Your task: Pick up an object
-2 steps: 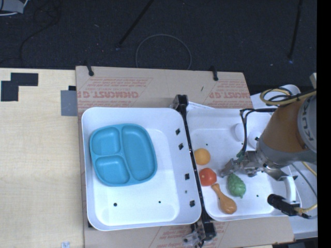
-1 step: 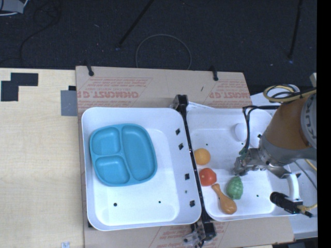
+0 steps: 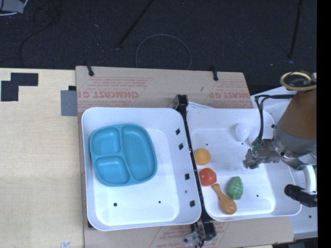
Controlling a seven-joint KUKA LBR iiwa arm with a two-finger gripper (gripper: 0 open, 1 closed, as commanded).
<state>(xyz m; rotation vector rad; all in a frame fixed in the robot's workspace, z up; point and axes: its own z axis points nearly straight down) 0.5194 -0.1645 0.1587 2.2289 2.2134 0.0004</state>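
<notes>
In the right bin (image 3: 222, 123) lie an orange ball (image 3: 202, 156), a red tomato-like ball (image 3: 207, 176), a green lumpy piece (image 3: 235, 187), a tan drumstick-shaped piece (image 3: 223, 199) and a white egg-like object (image 3: 242, 131) near the far right wall. My gripper (image 3: 253, 159) hangs low over the right side of this bin, just below the white object and up and right of the green piece. Nothing shows between it and the bin floor that I can make out.
The left bin (image 3: 170, 200) holds a blue divided plate (image 3: 123, 154). A black clamp strip (image 3: 189, 159) runs between the two bins. The arm's orange band and grey wrist (image 3: 302, 123) stand at the right edge. Cardboard (image 3: 155, 89) lies under both bins.
</notes>
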